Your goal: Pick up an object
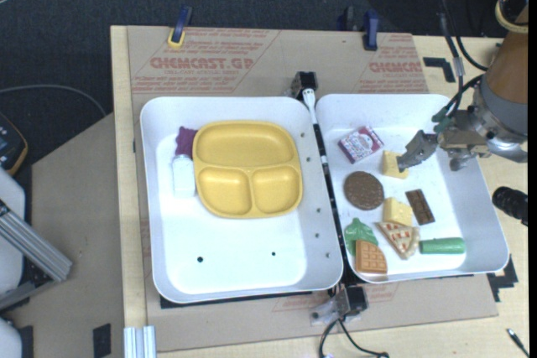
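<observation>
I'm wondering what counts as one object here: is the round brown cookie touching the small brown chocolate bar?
Apart. The camera view shows bare white bin floor between the round brown cookie and the small brown chocolate bar.

Yellow divided tray (247, 168) in left bin (168, 264), blue clamps (370, 29), cardboard-covered bench (134, 63)

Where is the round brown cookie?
The round brown cookie lies in the right bin, near its left wall, below the pink packet.

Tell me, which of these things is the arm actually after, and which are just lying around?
Candidates to pick up, right bin: cheese wedge nearest the gripper, pink packet, brown cookie, chocolate bar, green marker.

Lying about: yellow divided plate in the left bin, blue clamp.
</observation>
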